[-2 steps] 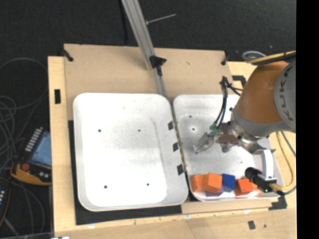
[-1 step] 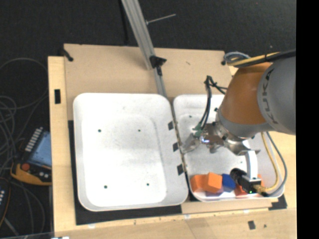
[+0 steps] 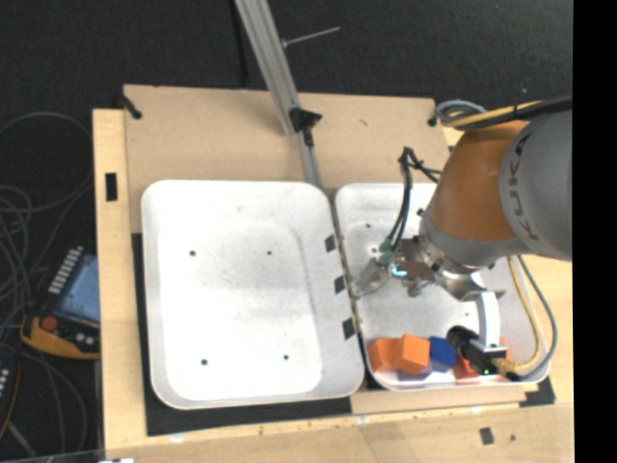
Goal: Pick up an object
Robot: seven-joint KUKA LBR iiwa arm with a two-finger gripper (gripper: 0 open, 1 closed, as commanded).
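We see the claw (image 3: 368,280) low inside the right bin (image 3: 371,203), close to that bin's left wall and about midway along it. From this slant we cannot tell whether the claw is apart or together, nor whether anything sits in it. A small teal light (image 3: 395,271) glows just behind the claw, toward the right bin's middle.

The grey arm (image 3: 545,191), with its orange band (image 3: 477,186), reaches in over the right bin's right rim and covers much of the bin's far right part.

The things to pick lie along the right bin's near wall, apart from the claw. An orange block (image 3: 400,353) sits toward the bin's near left corner, and a blue block (image 3: 441,352) lies just beside it, further toward the bin's right. A thin purple edge (image 3: 416,375) shows against the near wall below the orange block. It is too small for us to say what it is.

The left bin (image 3: 241,287) lies against the right bin's left side, its floor marked by four small dark dots. Both rest on the pale counter (image 3: 212,133). A metal rail (image 3: 270,46) slants away from beyond the right bin's far left corner. Well to the right bin's left, off the counter, lie cables (image 3: 39,162) and a handheld controller (image 3: 69,302) with a blue screen.
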